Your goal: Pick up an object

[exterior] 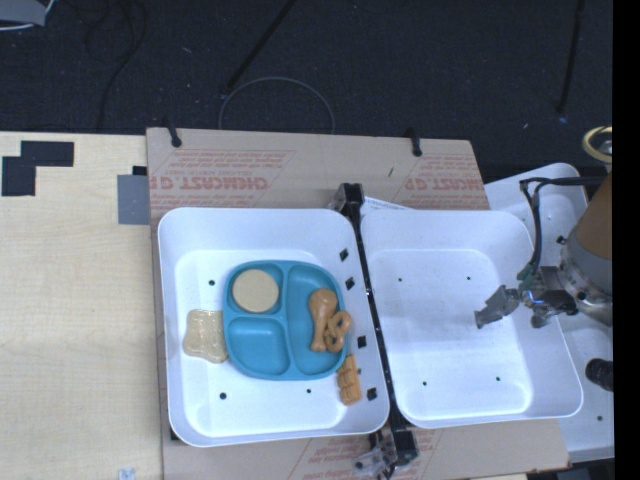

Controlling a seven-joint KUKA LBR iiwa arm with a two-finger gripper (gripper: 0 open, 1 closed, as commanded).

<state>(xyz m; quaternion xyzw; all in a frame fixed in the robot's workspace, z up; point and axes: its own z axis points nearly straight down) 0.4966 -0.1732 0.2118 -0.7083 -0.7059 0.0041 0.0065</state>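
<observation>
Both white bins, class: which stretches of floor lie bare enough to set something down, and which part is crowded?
The right bin has bare floor from the divider across to the gripper near its right side. The left bin is crowded: blue tray, cracker at its left, pretzel piece at lower right. A bare strip runs behind the tray.

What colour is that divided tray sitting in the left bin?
The divided tray is bright blue, seen clearly in the camera view.
</observation>
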